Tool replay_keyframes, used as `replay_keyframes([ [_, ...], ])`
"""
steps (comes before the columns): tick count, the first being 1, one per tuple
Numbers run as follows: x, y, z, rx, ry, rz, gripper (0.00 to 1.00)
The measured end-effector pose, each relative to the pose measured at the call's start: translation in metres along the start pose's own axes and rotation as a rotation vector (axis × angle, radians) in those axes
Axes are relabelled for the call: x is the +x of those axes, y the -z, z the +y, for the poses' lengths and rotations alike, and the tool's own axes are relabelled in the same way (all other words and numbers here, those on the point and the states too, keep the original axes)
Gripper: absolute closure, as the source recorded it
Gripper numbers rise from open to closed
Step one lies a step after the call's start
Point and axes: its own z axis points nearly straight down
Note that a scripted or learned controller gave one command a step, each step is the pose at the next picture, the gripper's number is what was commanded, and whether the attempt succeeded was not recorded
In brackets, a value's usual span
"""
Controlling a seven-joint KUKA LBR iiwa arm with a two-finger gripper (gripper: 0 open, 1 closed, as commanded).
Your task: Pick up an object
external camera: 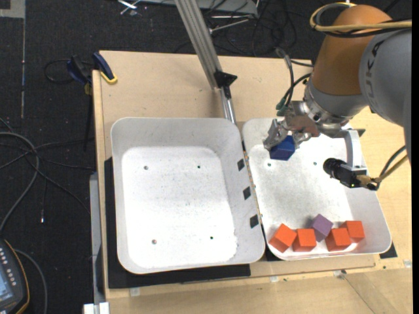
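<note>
One blue cube pinched in end effector, apparently raised above right bin. Grasp looks done; clean lift left. Four orange cubes, purple cube untouched at near rim.

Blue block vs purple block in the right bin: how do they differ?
The blue block sits between the fingers of the hand, near the far end of the right bin; the purple block is ungripped at the near end. The blue block is alone; the purple block is packed in a row with four orange blocks. Blue looks darker, purple pale. Both are small cube-like blocks.
</note>
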Motion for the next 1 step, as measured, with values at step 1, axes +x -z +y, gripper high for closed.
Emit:
replay_keyframes([
  [1,-0.0053,-0.0008,-0.0029,0.006,-0.008,-0.002,0.0],
])
